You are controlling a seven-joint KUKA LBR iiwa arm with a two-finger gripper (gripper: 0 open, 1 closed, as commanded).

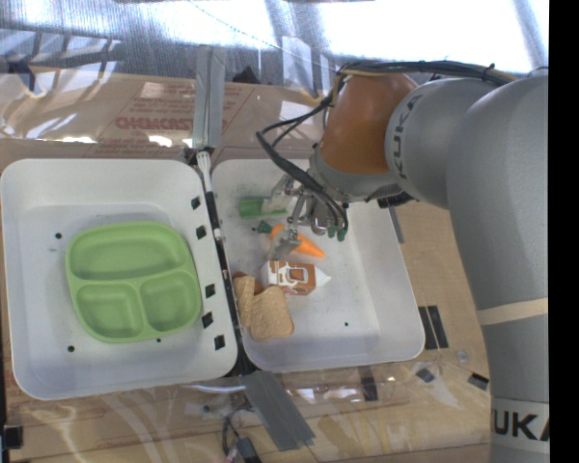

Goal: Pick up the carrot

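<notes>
On the worktop (96, 114), in the right bin (386, 297) at frame centre, I saw the jaws (304, 228) over the carrot (307, 248); their state I couldn't tell.

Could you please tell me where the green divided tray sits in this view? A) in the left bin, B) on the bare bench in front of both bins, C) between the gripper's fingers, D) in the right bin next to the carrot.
A: the green divided tray lies flat on the floor of the left bin, while the carrot is in the right bin under the gripper.
</notes>
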